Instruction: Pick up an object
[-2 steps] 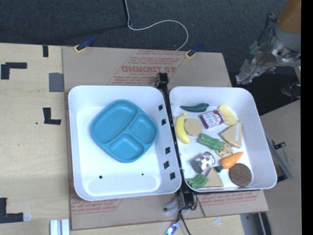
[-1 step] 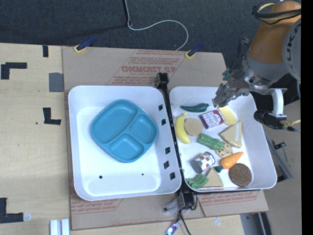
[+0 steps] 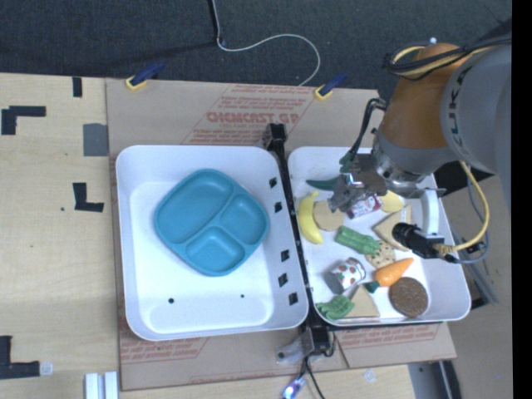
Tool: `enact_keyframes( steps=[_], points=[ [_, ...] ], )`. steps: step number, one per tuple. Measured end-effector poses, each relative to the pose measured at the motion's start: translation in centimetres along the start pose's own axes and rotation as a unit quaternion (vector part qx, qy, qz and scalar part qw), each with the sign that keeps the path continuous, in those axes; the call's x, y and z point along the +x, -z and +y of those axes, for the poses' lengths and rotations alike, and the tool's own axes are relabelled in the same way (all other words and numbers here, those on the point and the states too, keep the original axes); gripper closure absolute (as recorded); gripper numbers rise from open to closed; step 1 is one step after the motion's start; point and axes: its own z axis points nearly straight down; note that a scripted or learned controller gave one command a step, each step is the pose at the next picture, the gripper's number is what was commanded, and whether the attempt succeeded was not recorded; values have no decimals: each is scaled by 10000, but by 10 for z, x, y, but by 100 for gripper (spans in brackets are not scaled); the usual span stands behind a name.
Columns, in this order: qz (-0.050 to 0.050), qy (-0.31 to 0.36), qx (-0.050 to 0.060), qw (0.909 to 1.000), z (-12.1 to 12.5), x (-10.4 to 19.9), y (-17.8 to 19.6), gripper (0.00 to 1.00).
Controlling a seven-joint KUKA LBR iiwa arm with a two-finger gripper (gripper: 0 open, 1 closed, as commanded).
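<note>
Now claw [image 3: 345, 191] low over right bin [image 3: 453, 306], grip state unclear; banana [image 3: 309, 219] beside it, long axis near-vertical

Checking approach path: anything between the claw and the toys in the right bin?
Nothing visible. The claw hangs directly over the pile in the right bin, right above the banana and beside the green pickle.

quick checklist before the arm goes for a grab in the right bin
1. Gripper over the right bin: ok.
2. Something within reach below it: ok, the banana lies close by.
3. Object already between the fingers: cannot tell.
4. Target free of neighbours: not ok, the toys lie crowded together.
5. Carrot and brown disc sit apart from the gripper: ok.
6. Blue tray lies in the left bin: ok.
</note>
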Motion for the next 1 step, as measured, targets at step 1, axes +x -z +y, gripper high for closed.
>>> enact_keyframes(
  steps=[1],
  points=[
    [-1,1,-3,10000,-46,54,-16,100]
  ],
)
